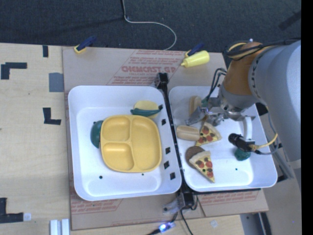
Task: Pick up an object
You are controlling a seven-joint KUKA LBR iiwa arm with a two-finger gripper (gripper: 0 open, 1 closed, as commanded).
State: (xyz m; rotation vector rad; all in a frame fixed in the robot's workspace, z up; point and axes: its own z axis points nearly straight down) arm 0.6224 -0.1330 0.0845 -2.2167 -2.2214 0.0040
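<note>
Hovering low in the right bin, the hand sat just above a toy pizza slice; its grip was too hidden to tell. That slice looked light, stiff and flat, best pinched across its edges

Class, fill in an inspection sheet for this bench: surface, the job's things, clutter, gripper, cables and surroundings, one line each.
Surface: two white bins side by side, left bin and right bin, on a cardboard sheet.
Job's things: right bin holds two pizza slices, a bread roll and a small teal piece.
Clutter: left bin holds a yellow divided plate, lying over a teal thing; a pale yellow and teal toy sits behind it.
Gripper: gripper low over the right bin near the upper pizza slice; jaw state unclear.
Cables: white cable on the dark floor.
Surroundings: yellow clamp at the sheet's far edge.
</note>
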